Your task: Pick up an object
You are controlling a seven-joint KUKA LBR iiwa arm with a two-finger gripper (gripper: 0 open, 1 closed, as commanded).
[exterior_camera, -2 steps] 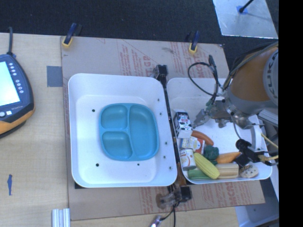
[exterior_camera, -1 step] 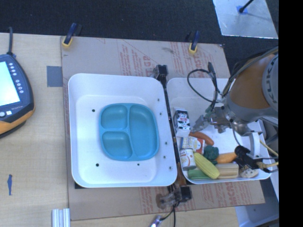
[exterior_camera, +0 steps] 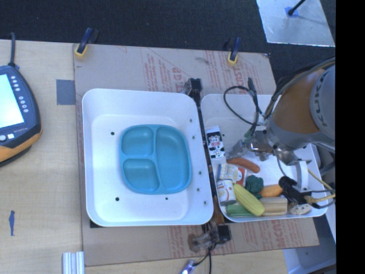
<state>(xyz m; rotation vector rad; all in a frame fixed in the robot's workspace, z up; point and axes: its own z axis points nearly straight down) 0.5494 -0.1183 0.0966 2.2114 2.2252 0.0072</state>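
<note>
The right bin (exterior_camera: 212,104) holds several toy foods heaped at its near end. A red sausage (exterior_camera: 243,164) lies uppermost, with a dark green piece (exterior_camera: 254,183), a yellow corn cob (exterior_camera: 249,200), a small can (exterior_camera: 226,190), an orange carrot (exterior_camera: 272,190) and a beige block (exterior_camera: 274,206) below it. A white printed packet (exterior_camera: 214,144) rests against the bin's left wall. My gripper (exterior_camera: 244,148) hangs low over the bin, just above and beside the sausage. Nothing visible is held in it.
The left bin (exterior_camera: 97,153) holds a blue divided plate (exterior_camera: 154,158). A black cable (exterior_camera: 239,104) loops over the far part of the right bin. A handheld pendant (exterior_camera: 14,113) lies at the far left of the bench. Clamps (exterior_camera: 84,43) pin the cardboard's far edge.
</note>
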